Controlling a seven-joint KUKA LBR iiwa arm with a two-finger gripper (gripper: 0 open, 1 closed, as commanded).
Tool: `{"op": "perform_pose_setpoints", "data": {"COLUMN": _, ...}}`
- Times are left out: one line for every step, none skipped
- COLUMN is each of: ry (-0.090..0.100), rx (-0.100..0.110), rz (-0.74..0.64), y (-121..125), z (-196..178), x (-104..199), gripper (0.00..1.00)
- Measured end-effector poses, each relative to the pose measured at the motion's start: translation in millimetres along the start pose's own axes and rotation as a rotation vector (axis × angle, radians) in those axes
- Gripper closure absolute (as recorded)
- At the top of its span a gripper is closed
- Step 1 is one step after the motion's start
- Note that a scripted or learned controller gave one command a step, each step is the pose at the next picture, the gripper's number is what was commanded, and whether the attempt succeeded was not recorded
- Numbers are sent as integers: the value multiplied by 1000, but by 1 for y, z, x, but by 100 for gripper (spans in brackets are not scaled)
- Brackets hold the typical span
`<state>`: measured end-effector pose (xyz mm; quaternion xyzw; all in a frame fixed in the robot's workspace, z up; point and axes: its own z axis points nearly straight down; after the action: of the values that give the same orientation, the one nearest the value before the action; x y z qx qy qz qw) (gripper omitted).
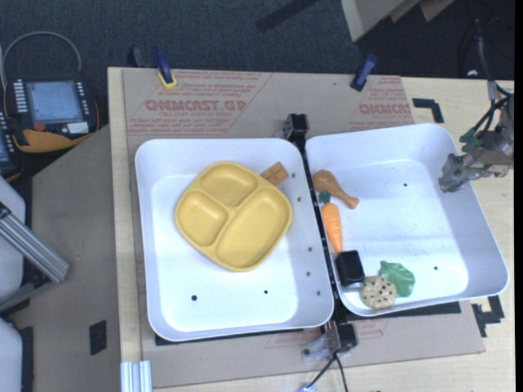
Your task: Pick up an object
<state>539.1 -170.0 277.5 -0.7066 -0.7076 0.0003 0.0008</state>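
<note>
The gripper (454, 178) hangs at the right bin's (425, 149) far rim; pincer state unclear; descending here risks striking the wall.

Dark blue carpet (204, 23) surrounds a cardboard-topped bench (245, 96); a handheld control pendant (51, 109) rests at nine o'clock.

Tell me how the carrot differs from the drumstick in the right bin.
The carrot is orange with a green end; the drumstick is tan brown. The carrot lies straight along the bin's left wall, while the drumstick lies slanted, farther back. The carrot tapers evenly; the drumstick has a bulbous end. Both are toy foods near the right bin's left side.
</note>
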Motion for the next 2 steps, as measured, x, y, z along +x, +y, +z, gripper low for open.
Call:
{"op": "perform_pose_setpoints", "data": {"ry": 0, "rx": 0, "rz": 0, "y": -8, "z": 9, "x": 47, "gripper": 100}}
{"op": "perform_pose_setpoints", "data": {"ry": 0, "rx": 0, "rz": 0, "y": -1, "z": 21, "x": 89, "gripper": 100}}
